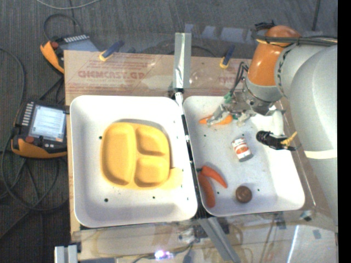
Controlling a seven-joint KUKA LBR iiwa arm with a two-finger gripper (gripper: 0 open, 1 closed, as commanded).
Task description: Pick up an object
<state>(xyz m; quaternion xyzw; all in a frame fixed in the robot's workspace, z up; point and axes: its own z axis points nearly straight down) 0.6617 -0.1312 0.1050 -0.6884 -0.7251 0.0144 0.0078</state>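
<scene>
Hovering at 12 o'clock of the right shallow white bin (285, 199), the two-finger gripper (229, 113) looks clamped on a small orange carrot-shaped toy (215, 121).

Two white bins (82, 147): the left contains a yellow compartment tray (137, 153); the right contains an orange carrot (218, 121), two red-orange chili peppers (211, 182), a brown ball (243, 193) and a red-and-white labelled can (241, 149).

An orange carrot-like piece (218, 121) lies near the right bin's far edge. A small red-and-white can (241, 149) lies tilted mid-bin. Two red-orange peppers (211, 184) touch by the near left wall, a brown ball (243, 193) nearby.
</scene>
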